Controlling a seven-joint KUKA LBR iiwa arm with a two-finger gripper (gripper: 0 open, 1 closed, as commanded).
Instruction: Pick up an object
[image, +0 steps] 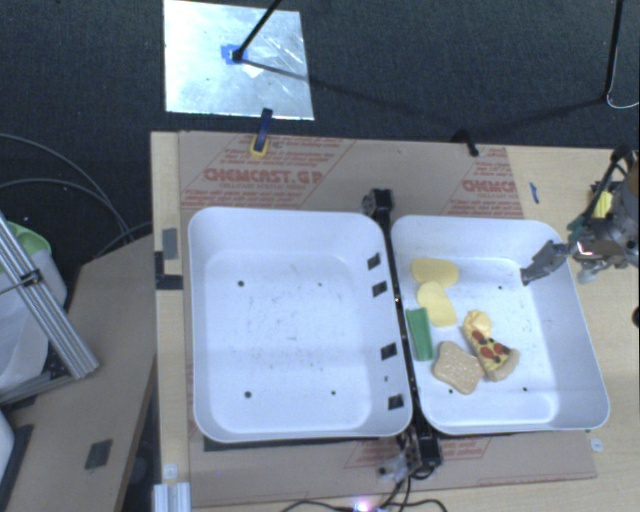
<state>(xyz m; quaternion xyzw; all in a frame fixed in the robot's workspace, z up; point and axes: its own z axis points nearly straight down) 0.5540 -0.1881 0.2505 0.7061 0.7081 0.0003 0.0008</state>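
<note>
In the right bin (560, 400) lie several toy foods. Two pale yellow pieces (435, 271) (436, 301) sit near its left wall, with a green block (419, 333) just below them. A tan bread slice (458, 368) and a pizza slice (488, 347) rest side by side further toward the front. My gripper (541, 265) hangs over the bin's upper right part, well to the right of the food and touching none of it. Nothing is seen in its grasp.
The left bin (285, 320) stands beside the right one, joined by black clips (380, 203) along the shared wall. A shiny metal sheet (238, 58) lies on the floor beyond the bench. An aluminium frame (40, 310) stands at the far left.
</note>
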